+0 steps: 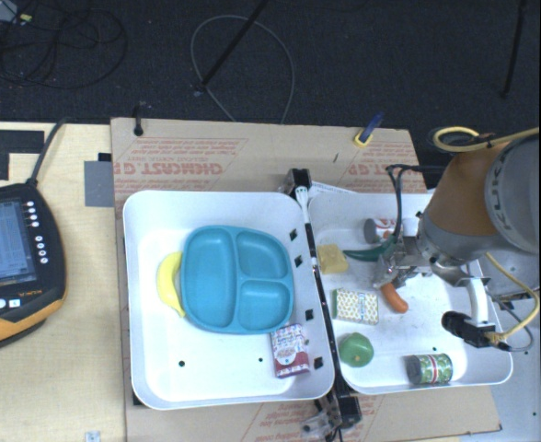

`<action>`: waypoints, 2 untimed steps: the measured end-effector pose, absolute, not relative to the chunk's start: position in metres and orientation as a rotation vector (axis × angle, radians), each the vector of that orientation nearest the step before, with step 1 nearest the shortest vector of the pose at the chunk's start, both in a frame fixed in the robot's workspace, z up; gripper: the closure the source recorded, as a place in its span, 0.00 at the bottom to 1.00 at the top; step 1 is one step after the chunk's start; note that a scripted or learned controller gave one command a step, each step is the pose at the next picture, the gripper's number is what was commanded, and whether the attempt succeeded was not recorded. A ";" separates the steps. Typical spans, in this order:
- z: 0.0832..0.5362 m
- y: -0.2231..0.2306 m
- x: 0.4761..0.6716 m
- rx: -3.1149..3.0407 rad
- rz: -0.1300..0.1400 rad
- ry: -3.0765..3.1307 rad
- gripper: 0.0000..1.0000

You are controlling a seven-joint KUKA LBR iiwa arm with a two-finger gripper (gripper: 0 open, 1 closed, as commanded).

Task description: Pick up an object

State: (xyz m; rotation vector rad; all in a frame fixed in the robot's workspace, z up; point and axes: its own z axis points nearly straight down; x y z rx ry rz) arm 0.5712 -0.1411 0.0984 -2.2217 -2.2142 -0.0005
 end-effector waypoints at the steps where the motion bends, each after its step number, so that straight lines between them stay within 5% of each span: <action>1: 0.093 -0.093 0.647 -2.215 -0.005 -2.229 1.00; 2: 0.194 -0.024 0.612 -2.216 -0.010 -2.229 1.00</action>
